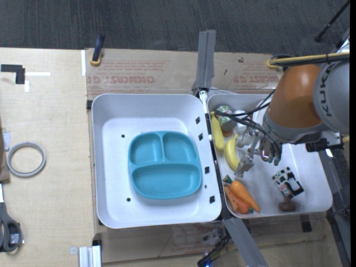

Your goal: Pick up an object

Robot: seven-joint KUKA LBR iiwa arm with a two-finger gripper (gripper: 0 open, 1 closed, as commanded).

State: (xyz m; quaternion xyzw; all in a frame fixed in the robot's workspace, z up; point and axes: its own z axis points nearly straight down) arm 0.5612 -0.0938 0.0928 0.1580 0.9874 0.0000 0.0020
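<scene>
My gripper (pixel 256 163) hangs low inside the right bin (pixel 314 202), open with nothing between its fingers. Its left fingertip (pixel 241 170) is right beside the lower yellow banana (pixel 231 153). A second banana (pixel 217 131) lies along the bin's left wall. Two orange carrots (pixel 240 196) lie just below the gripper at the front left corner. A green and white item (pixel 223 113) sits at the back left, partly behind cables. A black and white packet (pixel 287 182) and a small brown object (pixel 287 206) lie to the front right.
The left bin (pixel 105 149) holds a blue divided plate (pixel 165 164). The divider between the bins (pixel 207 143) runs close to the bananas. The arm's orange band (pixel 297 102) overhangs the right bin's back. A grey tape ring (pixel 25 159) lies on the bench at left.
</scene>
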